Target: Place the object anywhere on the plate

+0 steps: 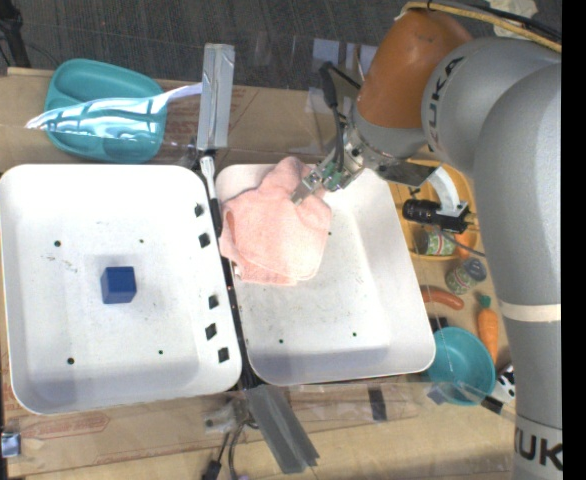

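1. A crumpled pink cloth [273, 230] was seen lying in the right shallow white bin [363, 338], heaped toward the bin's ten o'clock corner, touching the wall shared with the left bin.

2. The two-finger gripper [318, 183] was placed at the cloth's one o'clock edge, its tip right at the fabric. Whether the cloth was pinched could not be told at this scale, nor could the gripper's opening be judged.

3. The grey arm with the orange band [413, 58] was brought in from the two o'clock side of the right bin. This slant was probably chosen so that the cloth's raised fold could be reached from above.

4. A small blue cube [119, 284] was left resting flat on the floor of the left shallow white bin [33, 368], at about eight o'clock from the bin's centre and well apart from the gripper.

5. No plate could be made out with certainty in either bin, so the goal spot could not be fixed.

6. A teal plastic scoop-shaped object [98, 103] was set on the bench beyond the left bin at twelve o'clock, and a teal bowl [463, 363] lay at the right bin's four o'clock corner, both outside the working space.
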